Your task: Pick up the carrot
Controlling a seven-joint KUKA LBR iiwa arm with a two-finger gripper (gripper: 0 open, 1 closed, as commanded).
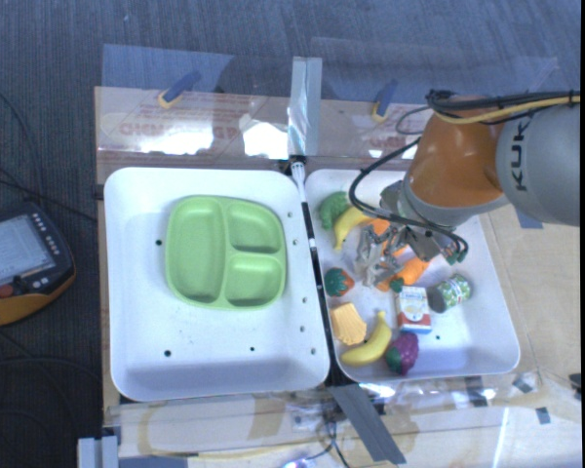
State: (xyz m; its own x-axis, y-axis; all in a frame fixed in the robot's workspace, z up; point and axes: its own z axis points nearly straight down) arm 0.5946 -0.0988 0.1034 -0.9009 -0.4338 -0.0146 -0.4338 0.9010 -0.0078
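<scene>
Two white bins sit side by side on the bench: the left bin (136, 349) holds a green divided plate (225, 251), and the right bin (487, 344) holds a crowd of toy foods. The gripper (383, 258) hangs low over the middle of the right bin, under the arm's orange band (455, 164); how far it is open, and whether it has anything in its grasp, cannot be told at this angle. The carrot (409, 266) lies just beside it, orange and partly hidden by the metal parts. Around them are a broccoli (331, 208), a yellow banana (349, 225) near the top, a strawberry (338, 282), a cheese wedge (348, 324), a second banana (370, 344), a purple item (403, 352), a small carton (412, 309) and a can (450, 292).
</scene>
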